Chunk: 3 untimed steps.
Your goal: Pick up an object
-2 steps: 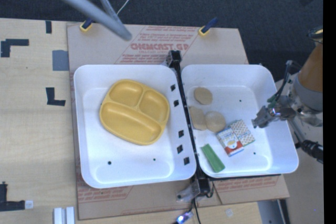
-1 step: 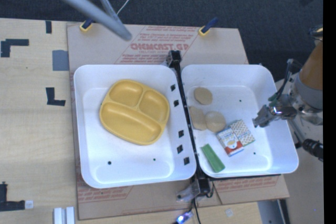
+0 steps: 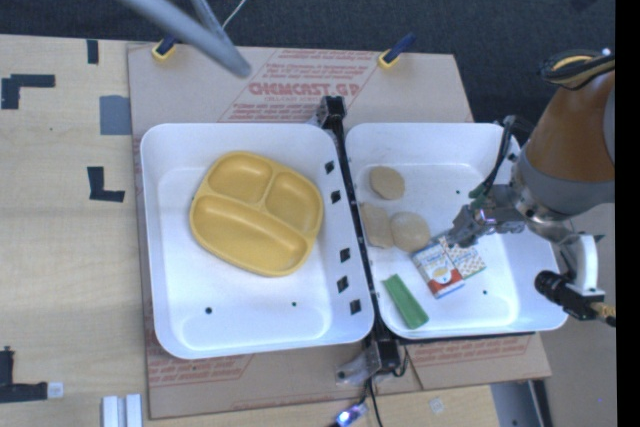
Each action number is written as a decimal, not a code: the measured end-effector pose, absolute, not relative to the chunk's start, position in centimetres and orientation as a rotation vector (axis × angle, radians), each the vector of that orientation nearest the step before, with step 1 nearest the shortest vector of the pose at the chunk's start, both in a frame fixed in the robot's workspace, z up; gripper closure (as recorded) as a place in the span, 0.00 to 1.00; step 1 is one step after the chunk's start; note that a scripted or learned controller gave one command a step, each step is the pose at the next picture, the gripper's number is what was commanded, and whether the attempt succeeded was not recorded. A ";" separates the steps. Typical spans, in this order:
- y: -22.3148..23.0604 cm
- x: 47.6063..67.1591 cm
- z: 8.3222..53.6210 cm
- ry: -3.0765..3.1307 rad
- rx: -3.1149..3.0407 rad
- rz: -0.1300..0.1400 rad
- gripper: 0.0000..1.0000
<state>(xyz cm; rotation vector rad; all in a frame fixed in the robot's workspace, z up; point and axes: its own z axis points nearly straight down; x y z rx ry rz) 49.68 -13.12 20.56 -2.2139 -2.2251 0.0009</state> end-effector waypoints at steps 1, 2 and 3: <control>-7.9 50.4 21.9 -2.228 -2.213 -0.001 1.00; -2.0 49.9 22.5 -2.227 -2.214 0.000 1.00; 3.4 49.3 22.5 -2.228 -2.210 0.001 1.00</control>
